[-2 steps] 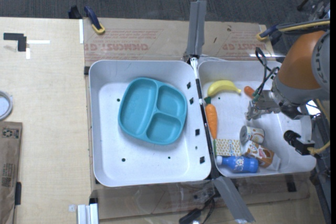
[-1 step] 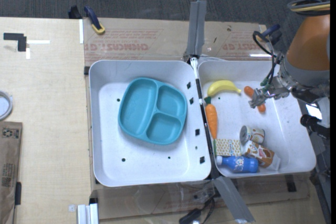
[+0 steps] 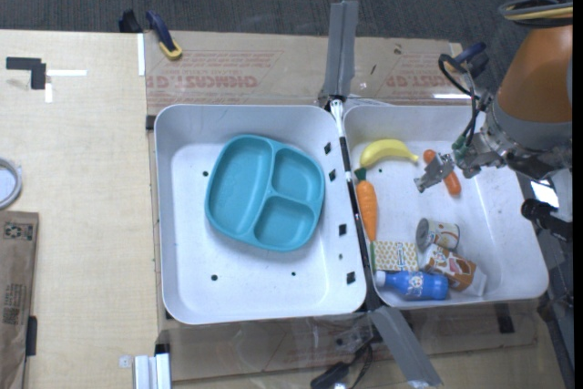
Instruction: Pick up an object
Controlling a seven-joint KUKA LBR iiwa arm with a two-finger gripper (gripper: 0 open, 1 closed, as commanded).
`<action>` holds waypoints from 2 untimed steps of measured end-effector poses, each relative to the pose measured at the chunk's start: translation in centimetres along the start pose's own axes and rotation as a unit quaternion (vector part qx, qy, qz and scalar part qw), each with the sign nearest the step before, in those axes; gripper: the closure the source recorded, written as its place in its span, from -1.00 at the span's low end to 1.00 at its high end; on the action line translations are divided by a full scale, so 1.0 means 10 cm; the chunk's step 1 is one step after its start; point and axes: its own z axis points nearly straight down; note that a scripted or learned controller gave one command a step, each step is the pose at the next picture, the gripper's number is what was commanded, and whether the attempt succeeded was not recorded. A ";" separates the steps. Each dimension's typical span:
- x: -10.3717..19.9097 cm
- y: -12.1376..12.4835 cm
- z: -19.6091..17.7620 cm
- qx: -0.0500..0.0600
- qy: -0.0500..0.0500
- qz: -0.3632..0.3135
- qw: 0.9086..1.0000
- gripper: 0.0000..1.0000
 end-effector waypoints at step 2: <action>-0.48 0.21 0.76 0.000 0.000 -0.046 0.999 1.00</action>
